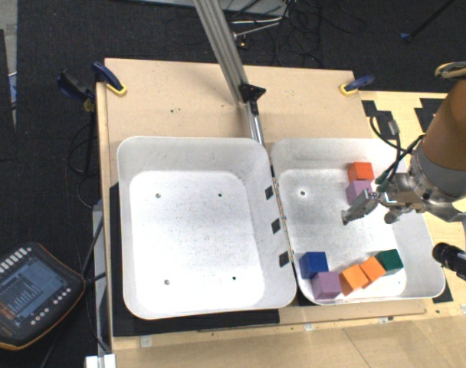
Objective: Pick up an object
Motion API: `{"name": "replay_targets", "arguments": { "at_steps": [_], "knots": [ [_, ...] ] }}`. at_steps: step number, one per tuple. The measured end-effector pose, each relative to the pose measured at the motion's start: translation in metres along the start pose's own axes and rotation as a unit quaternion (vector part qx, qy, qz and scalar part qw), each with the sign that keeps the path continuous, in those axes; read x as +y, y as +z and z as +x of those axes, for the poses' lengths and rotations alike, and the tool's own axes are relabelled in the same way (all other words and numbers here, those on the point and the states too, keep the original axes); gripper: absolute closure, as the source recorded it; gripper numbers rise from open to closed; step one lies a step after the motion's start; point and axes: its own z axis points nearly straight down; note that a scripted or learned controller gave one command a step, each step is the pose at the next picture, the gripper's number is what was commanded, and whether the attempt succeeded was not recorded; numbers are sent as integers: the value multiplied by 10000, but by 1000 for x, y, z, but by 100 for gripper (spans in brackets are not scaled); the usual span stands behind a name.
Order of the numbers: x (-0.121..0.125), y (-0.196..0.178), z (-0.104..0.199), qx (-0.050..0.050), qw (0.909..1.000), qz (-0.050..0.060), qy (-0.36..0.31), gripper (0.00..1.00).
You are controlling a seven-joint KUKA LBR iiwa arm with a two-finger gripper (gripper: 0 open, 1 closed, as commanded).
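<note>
A wooden bench (187, 98) holds two white bins side by side. The left bin (133, 205) is big and has tiny dark specks on its floor. The right bin (310, 163) has all the blocks in it.

The arm (447, 140) comes in from the right side. It is grey with an orange part. Its gripper (361, 207) hangs over the right bin, about in the middle of it. The gripper is dark and small here, so I cannot tell if it is wide or narrow, and I cannot see a block held in it.

Just by the gripper, on the far side, sits a light purple block (360, 189). It looks very close to the gripper tip, maybe touching. I cannot tell for sure. An orange block (361, 172) sits right behind the light purple block, farther away, and the two touch.

Four more blocks sit at the near side of the right bin. A blue block (313, 264) is the most to the left. Beside it, a little nearer, is a purple block (326, 284). Then comes another orange block (356, 275), and then a green block (388, 262) on the right. These four make a curved row, close together.

A grey pole (225, 44) slants down from the far side to the spot between the bins. A hand controller with a screen (26, 294) lies on the floor at the near left.
</note>
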Motion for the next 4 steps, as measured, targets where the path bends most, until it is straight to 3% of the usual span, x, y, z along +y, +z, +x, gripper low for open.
{"name": "replay_targets", "arguments": {
  "at_steps": [1, 4],
  "knots": [
    [1, -2, 0, -3, 10000, -23, 11, 0],
    [18, 151, -1, 2, 10000, 2, 16, 0]
  ]
}}
